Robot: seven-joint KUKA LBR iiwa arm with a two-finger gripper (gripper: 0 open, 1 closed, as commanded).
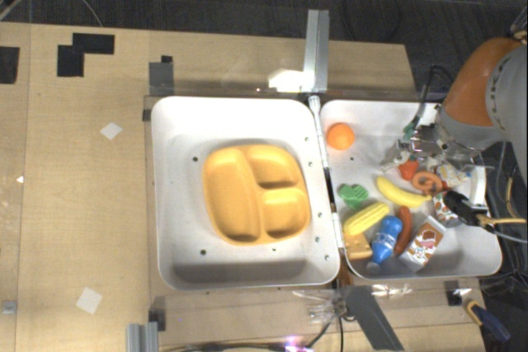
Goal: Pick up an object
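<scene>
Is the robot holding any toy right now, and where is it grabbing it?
I cannot tell. The gripper hangs low over the right bin, above the banana, but any hold is hidden.

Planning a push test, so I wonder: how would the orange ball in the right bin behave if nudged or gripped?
The orange ball looks round and smooth, so it would probably roll at a light nudge. It sits apart from the other toys near the right bin wall, so little would stop it. Its curved surface may slip out of a pinch unless gripped across the middle.
</scene>
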